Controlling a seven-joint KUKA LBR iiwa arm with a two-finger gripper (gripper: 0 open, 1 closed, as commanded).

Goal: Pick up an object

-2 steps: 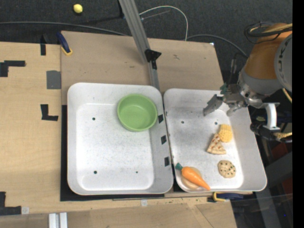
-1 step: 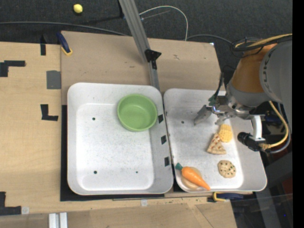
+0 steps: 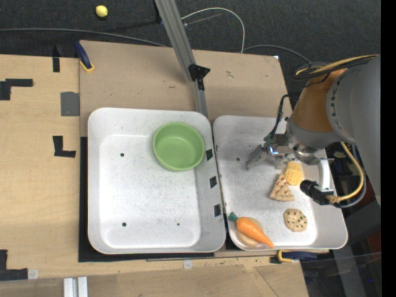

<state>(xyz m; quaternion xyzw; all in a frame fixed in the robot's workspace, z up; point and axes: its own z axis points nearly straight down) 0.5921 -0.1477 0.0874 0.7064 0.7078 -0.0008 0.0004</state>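
**Gripper low in the right bin, nothing lifted yet**

Nearest the camera, along the lower edge of the right bin (image 3: 247, 135), lies a toy carrot (image 3: 253, 229), orange with a green top, its tip pointing toward the lower right of the frame. Just to its right sits a round cookie (image 3: 296, 219), and above that a waffle wedge (image 3: 282, 189) touching a yellow piece that looks like corn on the cob (image 3: 293, 172). All four rest on the bin floor in the right-hand half of the frame.

The left bin (image 3: 105, 166) holds a green bowl (image 3: 179, 146), upright, near its upper right corner and close to the divide between the two bins.

As for progress, the pick looks barely begun. No object is off the floor, and none sits between the fingers. What remains, judging from this layout, is to close on one item and raise it clear.

The gripper (image 3: 263, 153) hangs low over the upper middle of the right bin, reaching in from the right of the frame beneath the arm's orange band. Its fingers are spread, one slanting down to the left toward bare bin floor. They pinch nothing. The corn and waffle lie just beside the wrist, to the lower right of the fingertips, so the nearest candidates sit slightly off the line of the jaws rather than between them.
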